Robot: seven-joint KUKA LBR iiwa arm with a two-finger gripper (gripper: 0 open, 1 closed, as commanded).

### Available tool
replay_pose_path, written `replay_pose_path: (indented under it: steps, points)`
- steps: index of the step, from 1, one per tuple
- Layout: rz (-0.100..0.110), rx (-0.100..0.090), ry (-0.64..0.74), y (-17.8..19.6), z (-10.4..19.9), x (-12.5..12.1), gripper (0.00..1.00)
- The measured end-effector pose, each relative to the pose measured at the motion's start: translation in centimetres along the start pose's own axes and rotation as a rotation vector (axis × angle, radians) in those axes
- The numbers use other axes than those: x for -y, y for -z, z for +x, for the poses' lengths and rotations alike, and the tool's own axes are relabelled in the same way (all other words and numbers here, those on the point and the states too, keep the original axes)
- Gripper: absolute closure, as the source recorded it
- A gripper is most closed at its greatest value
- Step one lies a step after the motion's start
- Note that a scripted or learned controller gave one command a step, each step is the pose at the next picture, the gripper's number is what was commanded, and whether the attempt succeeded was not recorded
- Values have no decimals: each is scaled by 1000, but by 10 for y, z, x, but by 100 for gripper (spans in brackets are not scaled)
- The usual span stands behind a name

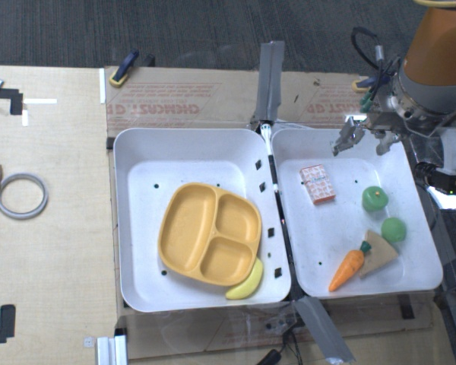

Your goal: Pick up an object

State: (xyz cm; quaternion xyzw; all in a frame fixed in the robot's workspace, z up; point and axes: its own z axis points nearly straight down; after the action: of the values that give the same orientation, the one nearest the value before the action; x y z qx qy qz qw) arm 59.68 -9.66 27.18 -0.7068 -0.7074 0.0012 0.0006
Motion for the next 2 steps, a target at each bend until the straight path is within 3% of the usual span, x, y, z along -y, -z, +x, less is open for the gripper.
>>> replay_pose_path:
  steps: [1, 2]
  points:
    - [0, 0, 30, -81, 17, -12, 0]
    - [-1, 0, 34, -180, -1, -6, 0]
